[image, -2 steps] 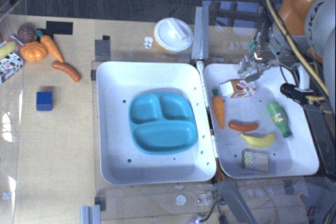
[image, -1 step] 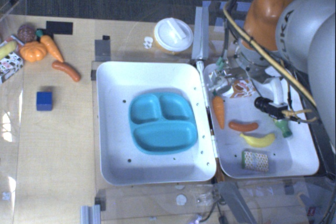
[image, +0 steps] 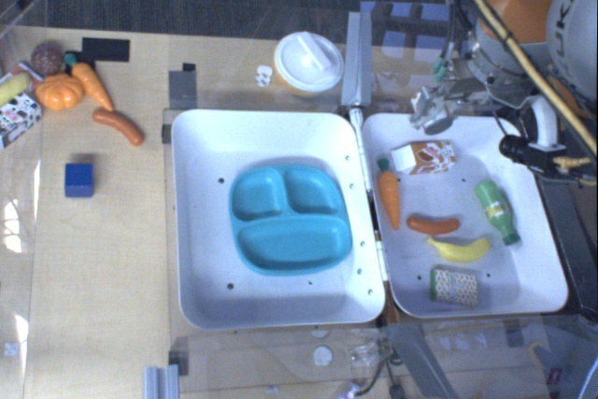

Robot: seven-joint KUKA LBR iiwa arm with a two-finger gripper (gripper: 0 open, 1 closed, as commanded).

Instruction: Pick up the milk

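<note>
In the right bin (image: 551, 294), the milk (image: 425, 158) lies just below the gripper (image: 433, 112), whose grip state I cannot tell.

A single fixed camera looks down at a slant on the bench (image: 112, 276). It frames both white bins whole, from moderate height.

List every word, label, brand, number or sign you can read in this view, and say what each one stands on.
"KU": black letters on the arm's white housing, cut off at the frame edge.
Milk carton: orange-brown print on its face, too blurred to read.
Black-and-white patterned carton on the bench: markings too small to read.
Green bottle: pale label, nothing legible.
Patterned packet: speckled print, no readable text.
</note>
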